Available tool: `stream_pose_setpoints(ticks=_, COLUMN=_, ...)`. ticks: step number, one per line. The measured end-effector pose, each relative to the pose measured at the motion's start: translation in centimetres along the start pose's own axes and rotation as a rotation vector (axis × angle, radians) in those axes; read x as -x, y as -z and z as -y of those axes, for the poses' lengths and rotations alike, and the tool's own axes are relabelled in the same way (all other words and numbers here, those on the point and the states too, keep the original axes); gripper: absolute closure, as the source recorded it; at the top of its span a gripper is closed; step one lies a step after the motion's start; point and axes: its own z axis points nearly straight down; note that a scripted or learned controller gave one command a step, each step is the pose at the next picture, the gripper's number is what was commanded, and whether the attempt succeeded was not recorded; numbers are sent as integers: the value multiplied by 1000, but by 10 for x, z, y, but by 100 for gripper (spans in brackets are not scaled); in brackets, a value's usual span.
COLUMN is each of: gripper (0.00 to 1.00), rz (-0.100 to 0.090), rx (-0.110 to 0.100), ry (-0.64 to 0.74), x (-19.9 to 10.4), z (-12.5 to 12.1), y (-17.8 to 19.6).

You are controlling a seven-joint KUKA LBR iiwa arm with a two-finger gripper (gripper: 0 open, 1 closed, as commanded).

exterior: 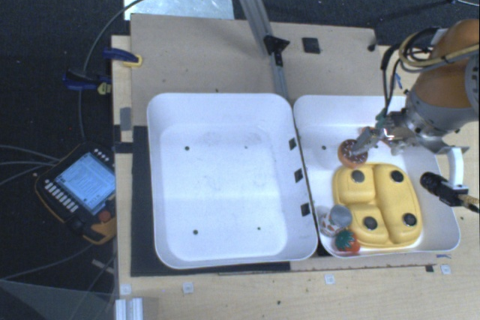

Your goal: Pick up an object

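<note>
The gripper (365, 140) hangs low in the right bin (322, 116), just above the upper left corner of the big yellow block (377, 204), its tip right at a small round brownish object (349, 152). This looks like the reach-and-grasp step. I cannot tell how the gripper is set. Next, I judge, it needs a firm hold on that piece before lifting. More small bits (339, 227) lie at the block's lower left.
</note>
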Motion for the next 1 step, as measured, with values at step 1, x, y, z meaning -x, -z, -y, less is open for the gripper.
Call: stream_pose_setpoints(ticks=1, gripper=0, rz=-1, rx=5, ry=-1, x=7, z=3, y=-44)
